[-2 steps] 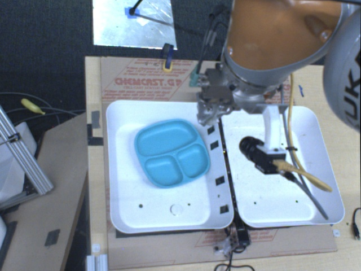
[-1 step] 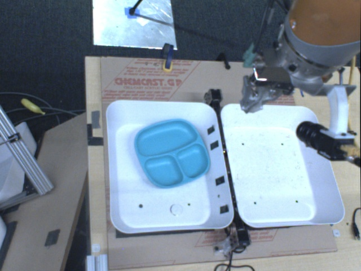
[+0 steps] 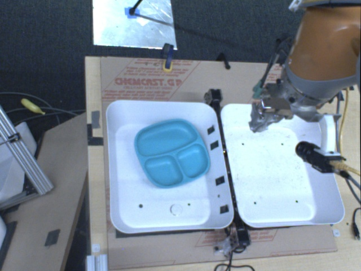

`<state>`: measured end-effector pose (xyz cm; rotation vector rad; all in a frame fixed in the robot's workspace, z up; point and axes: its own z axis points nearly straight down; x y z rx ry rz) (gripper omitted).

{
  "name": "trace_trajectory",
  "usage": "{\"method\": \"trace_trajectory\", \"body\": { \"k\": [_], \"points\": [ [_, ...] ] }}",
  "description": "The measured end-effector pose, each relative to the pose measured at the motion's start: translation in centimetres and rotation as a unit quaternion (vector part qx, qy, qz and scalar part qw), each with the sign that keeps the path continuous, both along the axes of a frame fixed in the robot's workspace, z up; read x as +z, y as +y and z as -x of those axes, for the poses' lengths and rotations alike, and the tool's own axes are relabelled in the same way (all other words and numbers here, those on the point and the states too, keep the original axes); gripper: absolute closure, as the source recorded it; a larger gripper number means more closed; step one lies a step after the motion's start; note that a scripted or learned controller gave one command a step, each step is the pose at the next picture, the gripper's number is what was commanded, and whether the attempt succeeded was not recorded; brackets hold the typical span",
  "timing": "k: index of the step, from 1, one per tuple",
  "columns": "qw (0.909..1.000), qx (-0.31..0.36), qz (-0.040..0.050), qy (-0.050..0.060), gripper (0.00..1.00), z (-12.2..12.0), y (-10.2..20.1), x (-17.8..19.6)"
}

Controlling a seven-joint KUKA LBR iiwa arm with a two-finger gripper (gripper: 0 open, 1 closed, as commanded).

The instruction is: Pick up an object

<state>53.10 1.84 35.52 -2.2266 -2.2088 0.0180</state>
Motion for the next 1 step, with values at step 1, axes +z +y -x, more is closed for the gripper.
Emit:
{"method": "trace_trajectory", "body": {
  "k": [1],
  "points": [
    [0.9999, 0.008, -0.0031, -0.006, 1.0, 4.61, 3.9, 1.09]
  ]
}}
